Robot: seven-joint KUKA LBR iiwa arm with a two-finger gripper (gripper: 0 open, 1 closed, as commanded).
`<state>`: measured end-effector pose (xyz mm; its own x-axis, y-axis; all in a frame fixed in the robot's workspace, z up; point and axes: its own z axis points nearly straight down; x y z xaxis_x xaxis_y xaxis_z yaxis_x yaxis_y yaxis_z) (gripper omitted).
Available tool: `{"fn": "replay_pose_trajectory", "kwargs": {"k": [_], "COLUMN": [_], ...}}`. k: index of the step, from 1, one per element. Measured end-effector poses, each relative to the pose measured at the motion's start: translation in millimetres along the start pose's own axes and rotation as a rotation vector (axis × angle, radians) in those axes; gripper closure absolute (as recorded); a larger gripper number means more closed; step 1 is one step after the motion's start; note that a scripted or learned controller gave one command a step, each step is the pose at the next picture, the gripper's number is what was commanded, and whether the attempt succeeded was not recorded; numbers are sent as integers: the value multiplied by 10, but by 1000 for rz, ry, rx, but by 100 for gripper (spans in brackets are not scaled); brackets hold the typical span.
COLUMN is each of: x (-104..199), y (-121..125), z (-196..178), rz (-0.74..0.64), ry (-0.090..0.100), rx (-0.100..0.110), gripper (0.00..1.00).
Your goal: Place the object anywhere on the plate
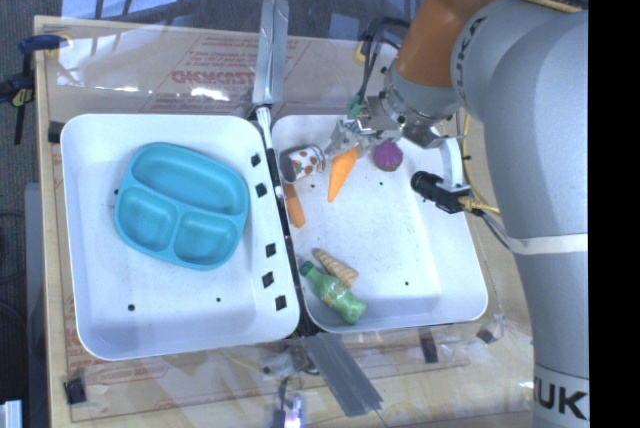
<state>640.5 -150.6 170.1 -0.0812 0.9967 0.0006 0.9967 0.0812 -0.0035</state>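
Observation:
A blue three-compartment plate [182,204] lies in the left bin [90,306]. In the right bin [440,266], an orange carrot [340,176] lies with its thick end up toward my gripper [352,132], which hangs right at that end, at the bin's far side. The carrot's tip points down and left. A purple round object [387,155] sits just right of the carrot, under the wrist.
A small printed can [303,161] and a thin orange stick [294,206] lie by the divider between the bins. A green bottle [336,297] and a tan ridged piece [335,265] rest at the right bin's near left. The arm's black cable fitting [438,191] overhangs the right side.

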Motion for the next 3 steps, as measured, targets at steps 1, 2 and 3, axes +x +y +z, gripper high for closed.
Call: {"fn": "replay_pose_trajectory", "kwargs": {"k": [1,2,3], "x": [637,1612,1606], "y": [61,-34,-34], "z": [-315,-456,-457], "rz": [-149,-181,-180], "ry": [-2,-1,-1], "rx": [-3,1,1], "gripper": [100,100,0]}}
